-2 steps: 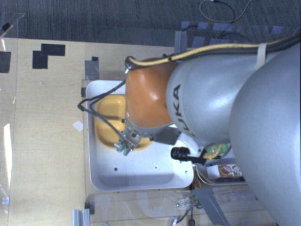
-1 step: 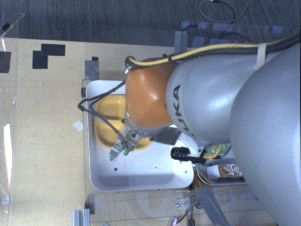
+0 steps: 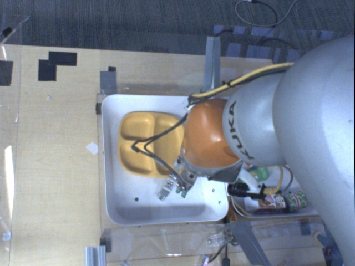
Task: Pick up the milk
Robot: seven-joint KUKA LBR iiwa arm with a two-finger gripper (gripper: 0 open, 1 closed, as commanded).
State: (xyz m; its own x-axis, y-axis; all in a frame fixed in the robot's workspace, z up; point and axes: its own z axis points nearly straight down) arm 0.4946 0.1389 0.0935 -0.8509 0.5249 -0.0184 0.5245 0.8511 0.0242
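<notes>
Reaching in from the right, the arm (image 3: 288,121) hangs low over the two bins, its orange band (image 3: 208,134) covering much of the left bin (image 3: 113,204). The gripper (image 3: 173,186) sits just above that bin's white floor, beside a yellow loaf-shaped object (image 3: 145,143); whether it is open or closed I cannot tell. No milk carton can be identified; a few items, one bottle-like (image 3: 280,202), peek from the right bin (image 3: 238,206) beneath the arm. The risk is a grasp on bare floor or on the yellow object, since the milk probably lies hidden under the arm.
</notes>
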